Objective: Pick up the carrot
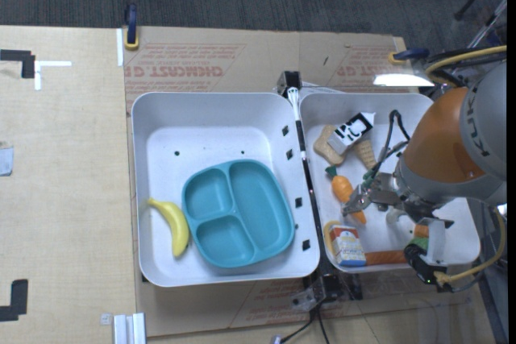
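Orange is what I am hunting for: the carrot (344, 189), a short orange root with a green tuft at its upper end, lies on the floor of the right-hand white bin (451, 254), near that bin's left wall. My arm (442, 149) reaches in from the right and is bent low over this bin, which puts the gripper (355, 208) just beside the carrot's lower end, perhaps touching it. I cannot tell whether the jaws are apart or together, and I see nothing clearly held between them, so I judge the carrot not yet picked up. The carrot shares the bin with clutter that crowds the approach: a tan cracker-like piece (328, 143) and a black-and-white box (353, 127) above it, and a small carton with a red label (347, 244) below. The left bin (210, 113) holds a teal divided plate (238, 213) and a banana (172, 223), well apart from the work. Both bins sit on a cardboard-covered tabletop (193, 64).
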{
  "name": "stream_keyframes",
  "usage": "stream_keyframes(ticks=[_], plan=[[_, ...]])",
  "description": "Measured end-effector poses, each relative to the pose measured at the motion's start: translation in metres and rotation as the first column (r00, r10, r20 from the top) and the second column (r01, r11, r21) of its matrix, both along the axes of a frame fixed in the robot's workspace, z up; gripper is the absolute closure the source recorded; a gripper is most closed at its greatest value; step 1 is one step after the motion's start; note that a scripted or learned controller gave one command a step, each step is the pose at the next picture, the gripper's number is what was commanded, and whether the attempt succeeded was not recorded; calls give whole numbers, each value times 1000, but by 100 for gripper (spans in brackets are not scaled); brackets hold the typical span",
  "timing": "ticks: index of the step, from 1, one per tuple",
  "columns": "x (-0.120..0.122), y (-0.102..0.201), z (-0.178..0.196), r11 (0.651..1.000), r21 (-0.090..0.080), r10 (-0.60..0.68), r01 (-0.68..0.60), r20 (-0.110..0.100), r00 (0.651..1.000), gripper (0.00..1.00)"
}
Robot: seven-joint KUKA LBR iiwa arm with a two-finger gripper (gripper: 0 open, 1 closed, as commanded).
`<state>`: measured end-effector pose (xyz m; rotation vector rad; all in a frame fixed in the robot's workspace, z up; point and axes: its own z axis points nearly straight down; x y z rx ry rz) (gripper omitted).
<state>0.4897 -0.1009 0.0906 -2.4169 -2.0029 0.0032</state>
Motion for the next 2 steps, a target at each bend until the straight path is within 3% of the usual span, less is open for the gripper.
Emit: stream_keyframes(ticks=[1,2], plan=[[1,-1,9,1000,0,-5,5,0,1000,100],[-11,68,100,960,-2,-279,279,1,960,100]])
